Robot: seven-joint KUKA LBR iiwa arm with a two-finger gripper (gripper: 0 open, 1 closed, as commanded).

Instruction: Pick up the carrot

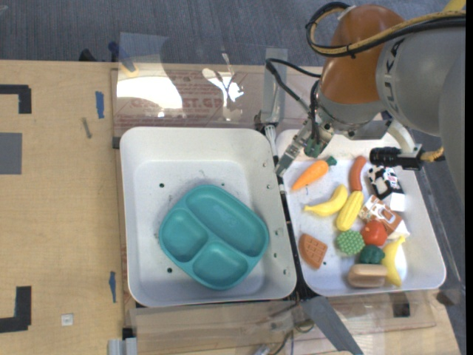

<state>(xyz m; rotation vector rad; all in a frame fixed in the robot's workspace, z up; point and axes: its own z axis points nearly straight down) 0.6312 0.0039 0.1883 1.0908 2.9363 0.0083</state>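
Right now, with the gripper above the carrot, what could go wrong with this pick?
1. The gripper hangs over the carrot's green top, close to the bin wall; a descent here may hit the wall or catch only the leaves.
2. The carrot lies at a slant, so it may roll or slip out of a pinch.
3. A banana lies just below the carrot; a pushed carrot could knock it.

The arm (414, 65) was grey and rounded, with a glossy orange band (358, 46) above the wrist. Black and yellow cables (347, 46) looped across the orange section. Below it, the gripper (304, 145) was slim, metallic and pale, with thin dark wiring alongside.
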